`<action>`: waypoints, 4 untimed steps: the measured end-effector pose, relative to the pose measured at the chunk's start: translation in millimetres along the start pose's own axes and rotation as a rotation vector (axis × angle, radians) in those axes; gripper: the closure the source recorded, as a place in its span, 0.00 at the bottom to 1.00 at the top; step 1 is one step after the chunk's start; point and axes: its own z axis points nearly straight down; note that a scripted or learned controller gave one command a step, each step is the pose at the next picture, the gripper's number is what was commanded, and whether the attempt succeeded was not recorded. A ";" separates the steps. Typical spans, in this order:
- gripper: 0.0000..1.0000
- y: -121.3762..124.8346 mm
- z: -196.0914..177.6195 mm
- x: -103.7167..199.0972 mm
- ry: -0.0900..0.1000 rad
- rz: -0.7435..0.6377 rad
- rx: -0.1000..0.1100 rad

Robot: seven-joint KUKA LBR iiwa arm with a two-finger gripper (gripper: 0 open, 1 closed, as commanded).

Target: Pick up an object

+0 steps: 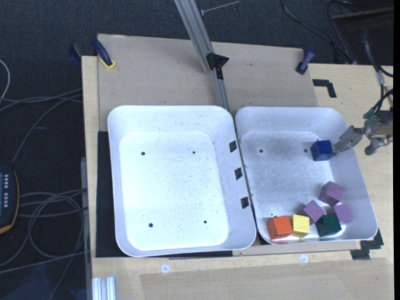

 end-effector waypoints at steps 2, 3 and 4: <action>0.00 -2.4 63.3 -0.2 0.002 0.002 0.006; 0.00 -6.6 126.6 -0.2 0.002 0.001 0.007; 0.00 -7.2 156.4 0.5 0.001 0.001 0.004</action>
